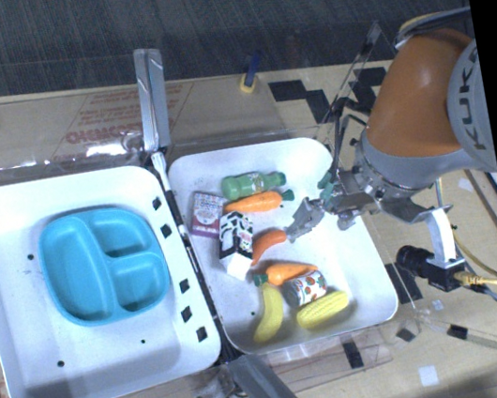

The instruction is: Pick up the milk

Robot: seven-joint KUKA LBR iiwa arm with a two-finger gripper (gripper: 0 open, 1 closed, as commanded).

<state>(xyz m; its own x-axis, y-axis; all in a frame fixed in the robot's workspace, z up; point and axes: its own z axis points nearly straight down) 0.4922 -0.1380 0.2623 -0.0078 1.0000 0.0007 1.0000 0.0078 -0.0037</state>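
Observation:
The milk (235,236) is a small carton with black and white cow patches. It lies in the right bin (358,250), left of centre, between a purple box (205,212) and an orange item (269,240). My gripper (298,221) hangs over the right bin, a short way right of the milk and just past the orange item. It is not touching the carton. The grey arm with its orange band (418,106) reaches in from the right.
The right bin also holds a green bottle (252,184), a carrot (255,204), a second carrot (284,272), a can (306,287), a banana (269,314) and a yellow corn cob (323,308). A blue divided tray (107,262) lies in the left bin (19,358).

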